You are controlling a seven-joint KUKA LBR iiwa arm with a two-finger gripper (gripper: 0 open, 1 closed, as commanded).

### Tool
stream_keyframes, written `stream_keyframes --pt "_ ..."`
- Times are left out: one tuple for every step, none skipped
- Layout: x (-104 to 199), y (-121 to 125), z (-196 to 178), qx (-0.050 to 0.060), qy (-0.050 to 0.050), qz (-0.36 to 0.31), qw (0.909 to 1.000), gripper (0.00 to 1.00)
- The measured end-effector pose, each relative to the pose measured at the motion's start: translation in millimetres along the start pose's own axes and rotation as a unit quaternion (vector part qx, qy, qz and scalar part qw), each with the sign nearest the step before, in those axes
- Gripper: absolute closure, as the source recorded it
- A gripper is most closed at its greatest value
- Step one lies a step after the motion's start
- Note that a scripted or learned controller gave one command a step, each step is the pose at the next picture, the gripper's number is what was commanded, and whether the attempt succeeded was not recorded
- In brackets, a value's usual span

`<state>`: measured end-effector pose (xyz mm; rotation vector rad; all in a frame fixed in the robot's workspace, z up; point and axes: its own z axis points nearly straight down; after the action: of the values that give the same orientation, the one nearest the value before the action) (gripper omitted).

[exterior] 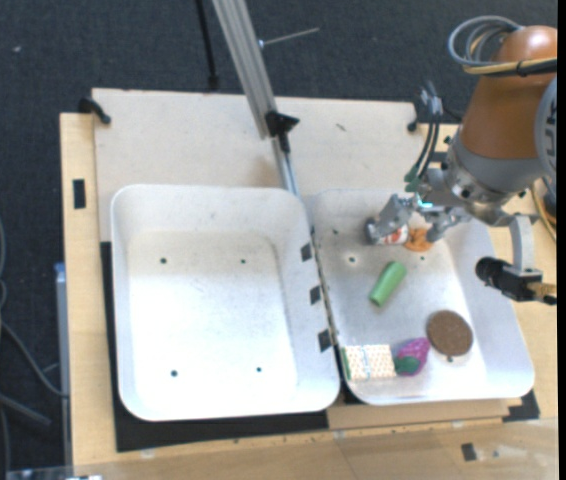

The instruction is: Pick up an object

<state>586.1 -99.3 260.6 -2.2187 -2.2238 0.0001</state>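
Reaching in from the right, the arm (503,118) hangs its gripper (400,223) low in the right bin (493,368), beside a small orange object (418,236); whether it grips is unclear. Nothing looks lifted. The left bin (213,298) sits alongside on the tan bench (183,128), over dark carpet (63,28). The green cylinder (387,282), brown disc (449,333), patterned block (368,361) and purple piece (412,355) lie loose.
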Motion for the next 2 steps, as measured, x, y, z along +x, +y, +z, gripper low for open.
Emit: stream_keyframes --pt "-0.2 0.3 -0.6 -0.001 0.000 0.001 1.0000 0.00" --pt "-8.5 -4.3 45.2 0.002 -0.001 0.002 1.0000 0.00"
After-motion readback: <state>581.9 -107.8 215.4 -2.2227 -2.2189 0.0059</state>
